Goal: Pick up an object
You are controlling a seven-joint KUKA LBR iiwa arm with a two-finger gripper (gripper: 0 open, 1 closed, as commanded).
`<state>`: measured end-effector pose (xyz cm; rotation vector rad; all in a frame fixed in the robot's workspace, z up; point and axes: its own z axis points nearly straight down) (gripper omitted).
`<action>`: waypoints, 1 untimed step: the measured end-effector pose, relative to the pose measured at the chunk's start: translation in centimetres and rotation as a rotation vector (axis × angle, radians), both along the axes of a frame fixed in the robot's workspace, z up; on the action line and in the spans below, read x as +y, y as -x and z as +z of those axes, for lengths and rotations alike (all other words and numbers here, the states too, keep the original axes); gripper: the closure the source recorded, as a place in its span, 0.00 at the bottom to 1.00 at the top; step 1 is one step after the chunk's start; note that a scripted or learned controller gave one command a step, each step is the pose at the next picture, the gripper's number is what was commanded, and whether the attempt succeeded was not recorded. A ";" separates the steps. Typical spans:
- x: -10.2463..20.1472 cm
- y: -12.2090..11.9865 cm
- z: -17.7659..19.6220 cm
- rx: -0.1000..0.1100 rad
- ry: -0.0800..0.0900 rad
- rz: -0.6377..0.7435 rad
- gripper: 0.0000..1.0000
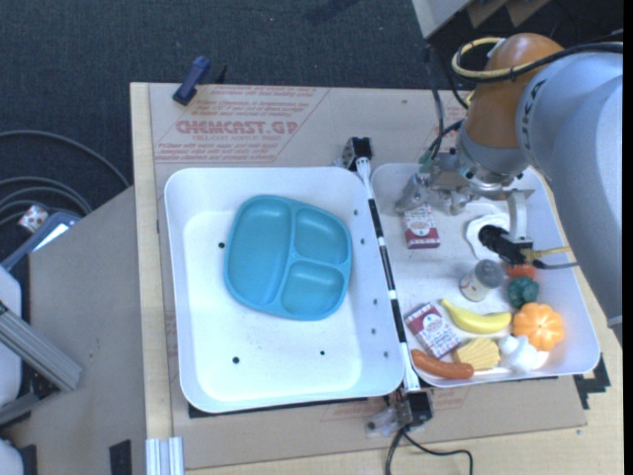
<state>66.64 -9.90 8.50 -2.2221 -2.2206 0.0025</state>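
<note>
My gripper [433,196] hangs low over the far left part of the right bin [584,349], under the arm's orange band [509,87]. Just in front of it lies a small red and white carton [422,229]; I cannot tell whether the two touch. Along the bin's near side lie a banana [477,317], an orange pumpkin-like fruit [539,325], a hot dog [443,366], a red packet [432,327] and a yellow ridged piece [481,352]. A grey cup [481,279], a carrot [521,256] and a green item [522,291] sit mid-bin.
The left bin [198,344] holds a blue divided plate [289,256]. A black clip [357,150] marks the far end of the ridge where the bins meet. A blue clamp [191,79] sits at the bench's far left corner. The grey arm [584,146] covers the right bin's far right.
</note>
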 end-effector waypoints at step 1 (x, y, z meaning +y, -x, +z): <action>0.5 0.0 0.0 0.001 -0.001 0.001 0.00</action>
